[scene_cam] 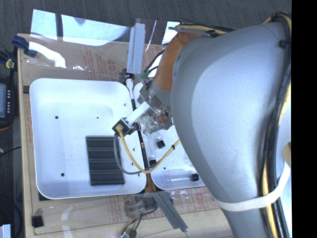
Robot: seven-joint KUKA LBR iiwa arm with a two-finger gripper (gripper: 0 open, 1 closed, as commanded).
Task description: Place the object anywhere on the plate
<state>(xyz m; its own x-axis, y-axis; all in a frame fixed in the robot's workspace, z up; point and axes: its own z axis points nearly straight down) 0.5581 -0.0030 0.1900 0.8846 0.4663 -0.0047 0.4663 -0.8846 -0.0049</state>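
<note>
Grey arm (233, 113) overhangs the right bin (162, 184) — gripper (151, 118) (near a clear tube (176, 176)) grip unreadable; ribbed plate (105, 160) lies left

Left bin (59, 133): white plastic, smooth, soft sheen. Plate (105, 160): dark, matt, ribbed in bands. Clear tube (176, 177): see-through plastic, glossy, with a black cap. Bench (74, 66): pale wood-like board, partly under a glaring clear sheet. My arm shell (233, 108): smooth grey, satin gloss. Orange band (168, 68): shiny. Floor (148, 1): dark, rough weave.
</note>
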